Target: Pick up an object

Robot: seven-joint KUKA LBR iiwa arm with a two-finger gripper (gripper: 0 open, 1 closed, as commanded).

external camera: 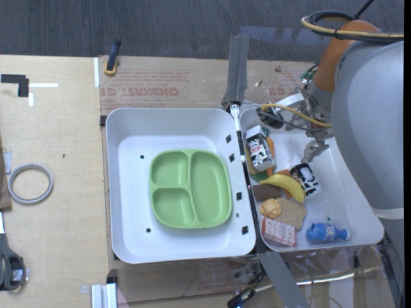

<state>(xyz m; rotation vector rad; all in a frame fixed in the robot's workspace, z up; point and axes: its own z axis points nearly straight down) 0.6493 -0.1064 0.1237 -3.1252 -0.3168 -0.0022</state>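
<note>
Objects in the right bin

A banana (pixel 284 185) lies flat, curved. Just above it, a small milk carton (pixel 259 151); to its right, a black-and-white pouch (pixel 306 178); below it, toast (pixel 292 213), a red-white packet (pixel 279 232) and a blue bottle (pixel 327 232) on its side.

Left bin (pixel 122 191): white, with small black dots on its floor. Divided plate (pixel 191 188): uniform pale green. Right bin (pixel 350 201): white. Banana (pixel 284 185): yellow, dark at the tips. Carton (pixel 259 151): white with black cow-like blotches. Small pack (pixel 306 178): black with white markings. Bottle (pixel 327 233): blue. Box (pixel 279 232): red and white. Bread slice (pixel 292 214): brown. Arm (pixel 369 117): grey, orange band. Desk (pixel 51 236): light wood tone. Tape ring (pixel 29 183): grey.
</note>
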